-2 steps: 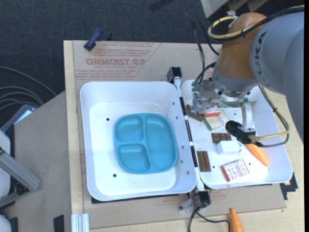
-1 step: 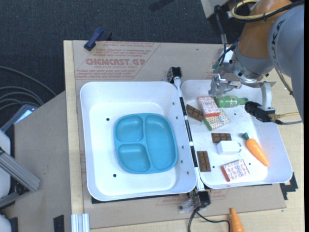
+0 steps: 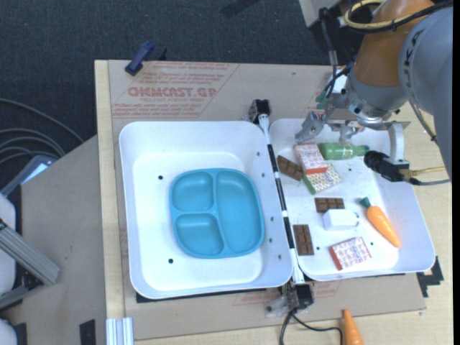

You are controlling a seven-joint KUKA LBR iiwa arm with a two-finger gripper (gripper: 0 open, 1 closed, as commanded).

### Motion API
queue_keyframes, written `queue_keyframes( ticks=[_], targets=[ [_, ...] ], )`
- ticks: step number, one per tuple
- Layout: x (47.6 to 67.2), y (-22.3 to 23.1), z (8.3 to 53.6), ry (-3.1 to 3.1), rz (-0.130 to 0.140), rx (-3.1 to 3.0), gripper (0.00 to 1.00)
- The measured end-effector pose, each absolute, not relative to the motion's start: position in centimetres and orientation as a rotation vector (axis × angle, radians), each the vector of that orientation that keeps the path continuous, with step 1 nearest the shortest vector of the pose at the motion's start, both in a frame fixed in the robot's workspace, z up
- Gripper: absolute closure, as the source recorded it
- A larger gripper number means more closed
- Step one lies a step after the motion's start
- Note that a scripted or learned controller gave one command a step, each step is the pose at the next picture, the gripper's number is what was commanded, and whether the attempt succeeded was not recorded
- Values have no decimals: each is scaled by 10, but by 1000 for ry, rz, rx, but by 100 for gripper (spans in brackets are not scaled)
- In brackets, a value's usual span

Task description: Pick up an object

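**Pincer poised over the far end of the right bin**

The grey arm (image 3: 402,56) reaches in from the right, its pincer (image 3: 332,124) low over the far end of the right bin (image 3: 417,243). Whether the pincer is open or closed cannot be told from this angle, and nothing shows between its tips. Just beside it lies a green bottle (image 3: 343,151), next to a small red-and-white box (image 3: 310,157) and a patterned green-edged packet (image 3: 322,179). Nearer the front lie brown chocolate bars (image 3: 330,204), a white block (image 3: 339,219), a toy carrot (image 3: 381,223) and a red-printed card (image 3: 351,252). The left bin (image 3: 144,149) holds a blue divided plate (image 3: 215,213). Both bins rest on the counter (image 3: 172,88).
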State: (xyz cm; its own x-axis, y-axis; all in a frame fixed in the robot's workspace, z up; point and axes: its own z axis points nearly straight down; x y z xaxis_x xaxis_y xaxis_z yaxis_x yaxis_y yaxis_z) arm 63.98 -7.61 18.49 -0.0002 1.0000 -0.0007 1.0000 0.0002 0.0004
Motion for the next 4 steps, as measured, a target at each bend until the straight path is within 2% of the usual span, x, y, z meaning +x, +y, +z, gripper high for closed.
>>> queue_keyframes(
  ticks=[1, 2, 3, 4],
  targets=[
    [614, -107, 88, 2217, 7, 2216, 0],
    [655, -98, 82, 2238, -39, 2238, 0],
    [655, -97, 93, 2235, -38, 2242, 100],
    [573, -56, 185, 2224, 0, 2222, 100]
  ],
)
